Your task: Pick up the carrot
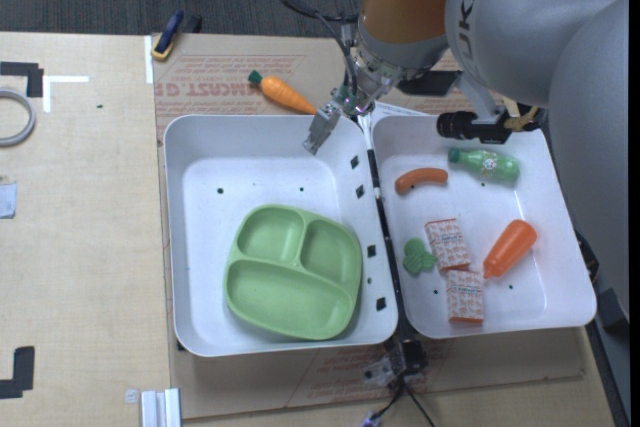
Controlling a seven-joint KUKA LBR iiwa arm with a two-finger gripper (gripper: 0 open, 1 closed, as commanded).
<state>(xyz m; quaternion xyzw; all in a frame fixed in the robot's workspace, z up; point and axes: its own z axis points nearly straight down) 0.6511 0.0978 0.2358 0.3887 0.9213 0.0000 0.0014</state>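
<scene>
A small orange carrot [283, 93] with a green stub lies on the cardboard just beyond the left bin's far rim. A second, fatter orange carrot-shaped piece [510, 247] lies in the right bin near its right wall. My gripper [322, 129] hangs over the far right corner of the left bin [190, 215], a short way right of and nearer than the small carrot. Nothing shows in its grasp. The arm's orange band and grey wrist hide the cardboard behind the bins' divide.
A green divided plate [295, 272] sits in the left bin. The right bin [560, 305] holds a green bottle [485, 164], a red sausage [420, 179], two wrapped snack packs [455, 265] and a green leafy piece [418, 257]. A blue marker [167, 34] lies at the far left.
</scene>
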